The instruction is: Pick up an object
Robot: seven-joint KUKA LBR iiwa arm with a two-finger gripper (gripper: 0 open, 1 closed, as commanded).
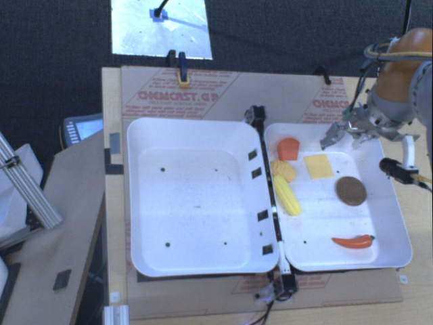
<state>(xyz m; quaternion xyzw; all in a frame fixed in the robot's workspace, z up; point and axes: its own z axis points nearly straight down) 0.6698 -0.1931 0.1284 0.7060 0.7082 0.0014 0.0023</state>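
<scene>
Left bin [196, 208]: white plastic, smooth, with a soft sheen.
Right bin [389, 212]: the same white plastic, slightly glossy on its rim.
Tabletop [223, 90]: looks like pale brown board or cardboard, matt, with red printed letters.
Corn cob [287, 195]: yellow, looks like plastic, a little shiny.
Chili pepper [352, 242]: red-orange, glossy, looks like plastic.
Round disc [351, 191]: brown, matt, a bit rough.
Yellow square [318, 166]: flat, matt, smooth.
Red block [289, 148]: red-orange, smooth, matt.
Gripper [336, 135]: grey metal, dull shine.
Arm [404, 80]: grey and orange shell, smooth and glossy.
Backdrop [54, 46]: dark cloth, rough weave.
Plate [161, 19]: looks like scratched, reflective metal.
</scene>
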